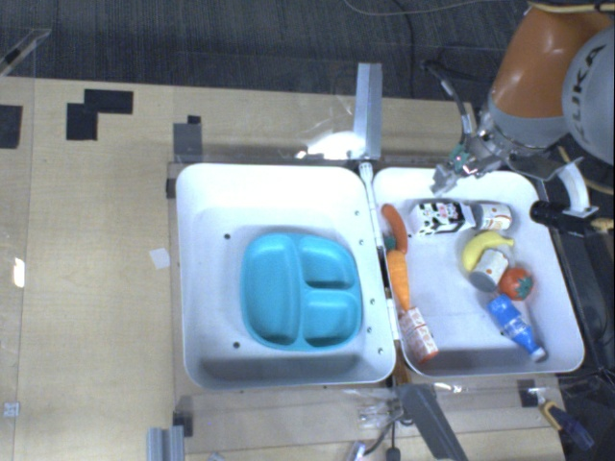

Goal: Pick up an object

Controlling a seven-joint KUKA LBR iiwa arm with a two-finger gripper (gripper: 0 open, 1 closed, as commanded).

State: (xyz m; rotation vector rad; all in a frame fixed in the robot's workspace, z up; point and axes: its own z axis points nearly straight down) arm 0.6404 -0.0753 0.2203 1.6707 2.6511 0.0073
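The right bin (553,257) holds several objects. A red sausage (394,226) and an orange carrot (399,279) lie along its left wall, with a snack packet (419,335) below them. A black-and-white carton (437,217) lies near the back, next to a white cup (494,218). A banana (485,247), a small can (486,273), a tomato (518,282) and a blue bottle (514,327) sit toward the right. My gripper (452,173) hangs over the bin's back rim, just above the carton, with nothing seen in it.
The left bin (207,257) holds a blue divided plate (302,291). A grey upright post (368,113) stands behind the wall between the bins. The arm's orange band (538,56) fills the top right. Cables run across the dark floor behind.
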